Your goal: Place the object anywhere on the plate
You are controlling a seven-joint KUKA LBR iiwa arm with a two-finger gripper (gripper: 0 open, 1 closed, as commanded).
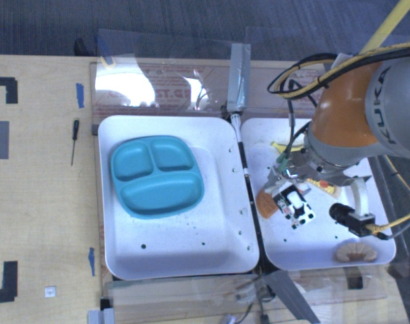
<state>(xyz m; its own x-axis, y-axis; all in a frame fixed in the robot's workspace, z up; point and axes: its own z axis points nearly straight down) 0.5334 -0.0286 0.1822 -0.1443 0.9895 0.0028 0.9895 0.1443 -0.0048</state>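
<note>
A blue plate (156,175) with three compartments lies in the left white bin (218,241), and nothing rests on it. My gripper (293,206) hangs low over the left part of the right bin (313,248), under the grey and orange arm (353,113). A small brown-orange object (265,204) lies just left of the gripper, close to the wall between the bins. Whether it touches the gripper is unclear. A tan ridged object (357,252) sits near the right bin's front right corner.
A yellow piece (283,147) and an orange-red piece (324,185) lie in the right bin, partly hidden by the arm. Yellow and black cables loop above the wrist. A clear plastic wall stands behind both bins. A black screwdriver (74,140) lies on the bench at left.
</note>
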